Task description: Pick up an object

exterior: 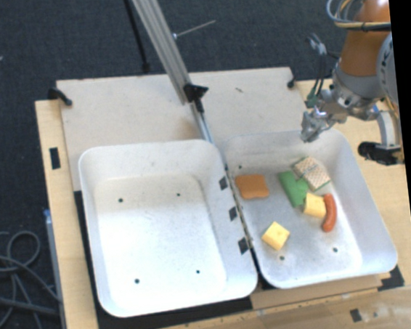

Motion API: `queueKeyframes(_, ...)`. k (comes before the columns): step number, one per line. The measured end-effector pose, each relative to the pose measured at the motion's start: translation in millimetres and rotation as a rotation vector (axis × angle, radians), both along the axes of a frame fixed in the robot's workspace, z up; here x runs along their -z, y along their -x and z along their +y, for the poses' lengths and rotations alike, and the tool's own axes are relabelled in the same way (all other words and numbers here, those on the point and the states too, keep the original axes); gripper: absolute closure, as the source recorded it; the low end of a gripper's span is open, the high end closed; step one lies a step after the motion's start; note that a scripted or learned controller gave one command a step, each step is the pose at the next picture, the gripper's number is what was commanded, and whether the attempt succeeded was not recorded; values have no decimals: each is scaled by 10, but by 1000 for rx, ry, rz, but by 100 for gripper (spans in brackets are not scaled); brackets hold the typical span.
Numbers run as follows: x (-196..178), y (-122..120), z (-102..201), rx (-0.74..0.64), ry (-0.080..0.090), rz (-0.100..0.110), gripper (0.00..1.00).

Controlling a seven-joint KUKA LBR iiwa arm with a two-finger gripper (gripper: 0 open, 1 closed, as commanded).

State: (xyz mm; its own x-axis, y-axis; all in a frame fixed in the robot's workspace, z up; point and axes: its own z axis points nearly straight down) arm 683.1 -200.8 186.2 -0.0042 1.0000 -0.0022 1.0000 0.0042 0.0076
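The right bin [360, 242] holds several small objects: an orange-brown block [252, 186], a green piece [293, 189], a speckled beige cracker-like square [312, 172], two yellow cubes [276, 235] [313, 205], and an orange-red sausage shape [329, 213]. My gripper [313, 128] hangs over the bin's back right rim, above and slightly right of the cracker square, with nothing visibly held. Its fingertips are too small and blurred to read.
The left bin [93, 208] lies beside the right one. A slanted metal pole [168, 51] rises from the back of the bench near the divide between the bins. Cables lie on the dark floor at the left.
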Motion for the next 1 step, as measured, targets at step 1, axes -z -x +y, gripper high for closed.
queueKeyframes(1,-496,-13,-19,-2,0,-1,100)
